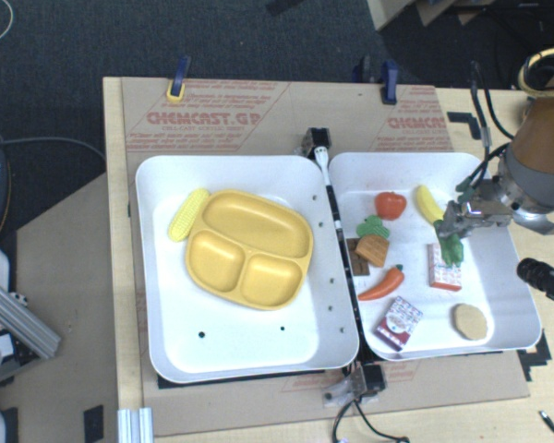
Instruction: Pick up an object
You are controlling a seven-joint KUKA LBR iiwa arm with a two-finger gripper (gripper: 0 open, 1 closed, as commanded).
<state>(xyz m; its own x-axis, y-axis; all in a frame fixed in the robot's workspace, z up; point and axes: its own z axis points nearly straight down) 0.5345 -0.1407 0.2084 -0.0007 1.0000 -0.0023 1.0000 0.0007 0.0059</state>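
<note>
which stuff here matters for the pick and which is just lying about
In play: gripper, green toy under its fingers, red-and-white box, banana.

Lying about: tomato, chili, round biscuit, snack packet, yellow divided tray, corn cob.

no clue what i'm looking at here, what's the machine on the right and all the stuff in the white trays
This is one camera fixed above a bench, looking down at a slant. The grey and orange machine on the right is a robot arm; its gripper hangs over the right bin, and a green item sits at its jaws. Whether it is actually gripped I cannot tell.

The right bin holds toy food: a tomato, a banana, a red chili, a small red packet, a round cookie and more.

The left bin holds a yellow divided plate with a corn cob beside it.
</note>
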